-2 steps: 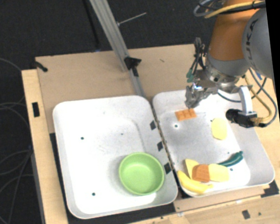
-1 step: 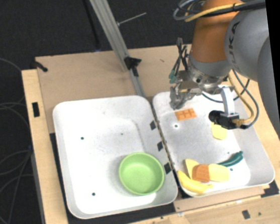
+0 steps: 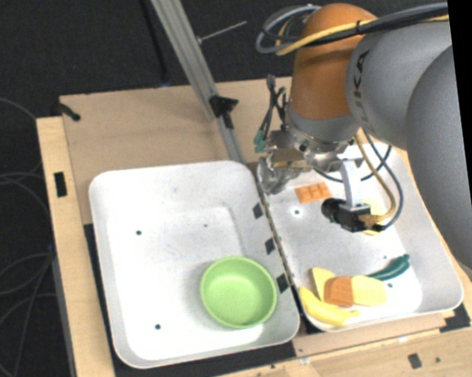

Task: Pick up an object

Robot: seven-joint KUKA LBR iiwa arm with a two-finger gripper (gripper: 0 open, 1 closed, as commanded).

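**Jaws at the right bin's far inner corner, orange piece close by**

The jaws sit beside the wall dividing the two bins, over the right bin [image 3: 307,247]; whether they stand wide or narrow cannot be told. Just beside them, toward the view's right and slightly nearer, lies a small orange piece [image 3: 312,192], apart from them. Well nearer the camera lie yellow pieces [image 3: 367,294], an orange-brown block [image 3: 337,291] and a teal tool [image 3: 393,269]. Across the wall, in the left bin [image 3: 135,204], sits a green bowl [image 3: 238,291].
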